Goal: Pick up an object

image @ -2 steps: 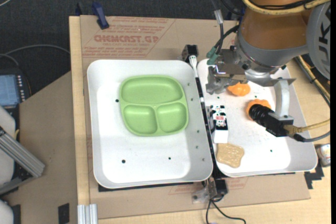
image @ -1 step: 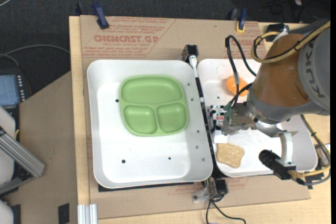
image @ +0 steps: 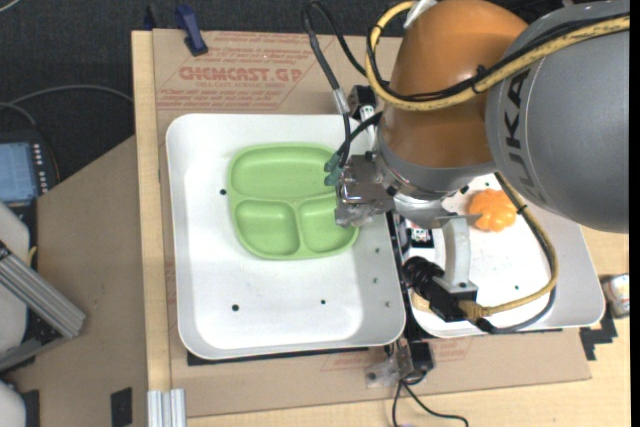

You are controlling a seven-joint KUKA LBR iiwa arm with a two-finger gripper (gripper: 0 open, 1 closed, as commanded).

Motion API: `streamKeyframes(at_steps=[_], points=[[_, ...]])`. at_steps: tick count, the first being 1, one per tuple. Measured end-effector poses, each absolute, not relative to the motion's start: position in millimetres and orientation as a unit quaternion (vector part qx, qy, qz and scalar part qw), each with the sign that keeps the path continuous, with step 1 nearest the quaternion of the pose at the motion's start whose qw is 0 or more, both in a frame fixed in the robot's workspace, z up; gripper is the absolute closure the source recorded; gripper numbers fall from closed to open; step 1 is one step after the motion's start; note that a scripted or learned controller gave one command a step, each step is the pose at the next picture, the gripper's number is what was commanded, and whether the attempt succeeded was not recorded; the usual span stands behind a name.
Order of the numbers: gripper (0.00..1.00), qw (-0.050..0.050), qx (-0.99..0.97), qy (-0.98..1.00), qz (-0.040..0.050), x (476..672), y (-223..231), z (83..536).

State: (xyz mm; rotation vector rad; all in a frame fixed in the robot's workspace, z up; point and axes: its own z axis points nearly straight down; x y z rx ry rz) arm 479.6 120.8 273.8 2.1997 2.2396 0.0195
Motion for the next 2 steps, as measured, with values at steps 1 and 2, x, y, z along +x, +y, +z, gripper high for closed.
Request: streamKeyframes(at_steps=[1, 2], points=[[1.00, 0.001, 0.702, 0.712, 0.0062, 479.1, 215, 356], [1.00, 0.003, 0.706, 0.708, 0.0067, 533.8, 226, 450]])
